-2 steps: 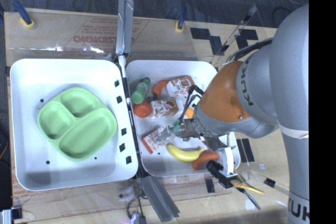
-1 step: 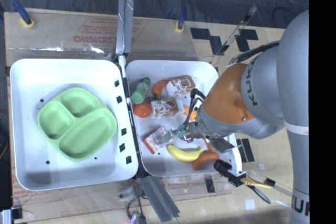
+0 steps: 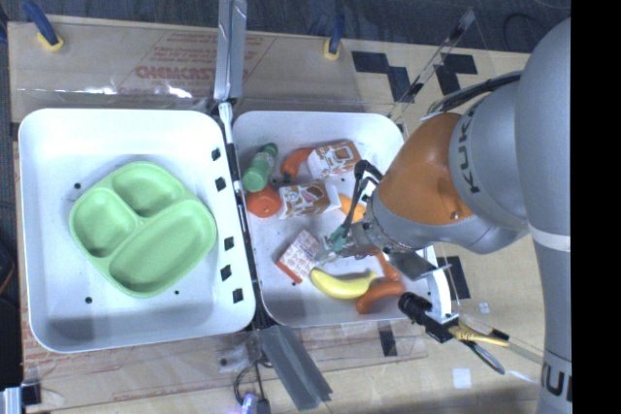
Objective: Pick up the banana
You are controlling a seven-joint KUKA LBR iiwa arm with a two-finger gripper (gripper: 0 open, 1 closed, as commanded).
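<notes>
The yellow banana (image 3: 341,284) lies on its side near the front edge of the right bin (image 3: 388,133), curving up at both ends. My gripper (image 3: 343,238) hangs just above and behind it, close to a small snack packet (image 3: 300,257). The grey wrist with its orange band (image 3: 425,186) covers much of the gripper from this angle. An orange-red item (image 3: 379,297) lies right against the banana's right end.
The right bin also holds a green bottle (image 3: 259,167), an orange round piece (image 3: 262,204) and two more snack packets (image 3: 333,158) (image 3: 306,199). A green divided plate (image 3: 144,226) sits in the left bin (image 3: 39,305). A metal divider (image 3: 231,53) stands between the bins.
</notes>
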